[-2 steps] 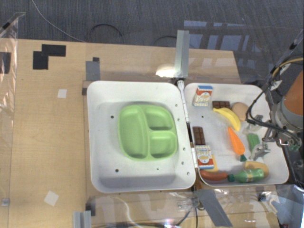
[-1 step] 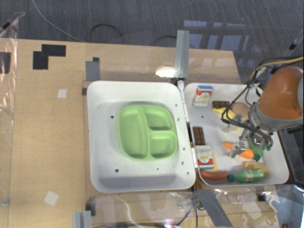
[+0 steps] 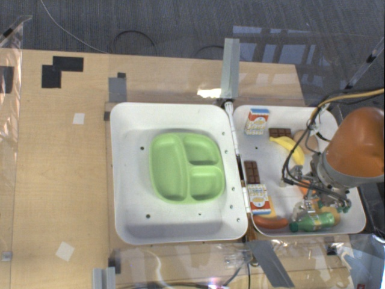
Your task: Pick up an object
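Looking into your right bin point(image 3: 358, 223), the gripper point(image 3: 313, 208) hangs over a green bottle point(image 3: 313, 223) lying left-right beside a sausage point(image 3: 272, 223); a green tray point(image 3: 186, 167) fills the left bin point(image 3: 129, 179).

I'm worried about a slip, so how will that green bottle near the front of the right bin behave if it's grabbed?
The green bottle lies on its side, so it will probably roll if nudged. Its rounded, glossy-looking body may slip between fingers. The hot dog beside it could get bumped.
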`<move>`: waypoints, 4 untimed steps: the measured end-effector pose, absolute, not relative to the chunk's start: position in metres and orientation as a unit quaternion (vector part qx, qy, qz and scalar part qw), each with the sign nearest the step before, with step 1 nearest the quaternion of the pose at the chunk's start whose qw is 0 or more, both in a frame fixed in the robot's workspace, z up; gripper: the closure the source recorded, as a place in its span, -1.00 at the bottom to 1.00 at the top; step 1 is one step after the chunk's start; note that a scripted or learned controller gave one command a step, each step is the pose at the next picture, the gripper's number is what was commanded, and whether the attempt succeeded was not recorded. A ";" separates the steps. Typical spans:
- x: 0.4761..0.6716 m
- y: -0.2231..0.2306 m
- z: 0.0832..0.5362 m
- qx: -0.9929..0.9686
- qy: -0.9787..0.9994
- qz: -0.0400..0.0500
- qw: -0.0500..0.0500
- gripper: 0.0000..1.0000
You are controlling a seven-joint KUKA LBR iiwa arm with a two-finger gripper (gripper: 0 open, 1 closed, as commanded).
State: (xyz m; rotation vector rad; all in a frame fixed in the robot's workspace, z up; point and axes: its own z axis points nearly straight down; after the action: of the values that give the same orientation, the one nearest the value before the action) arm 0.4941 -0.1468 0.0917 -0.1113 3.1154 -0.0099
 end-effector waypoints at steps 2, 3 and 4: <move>0.522 -0.063 0.274 -0.038 0.999 -0.001 0.012 1.00; 0.531 -0.096 0.140 -0.193 0.981 0.001 0.000 1.00; 0.590 -0.105 0.279 -0.200 0.980 -0.003 0.011 1.00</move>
State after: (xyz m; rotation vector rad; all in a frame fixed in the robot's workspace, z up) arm 0.5895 -0.1052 0.2789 -0.6226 3.0576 -0.0107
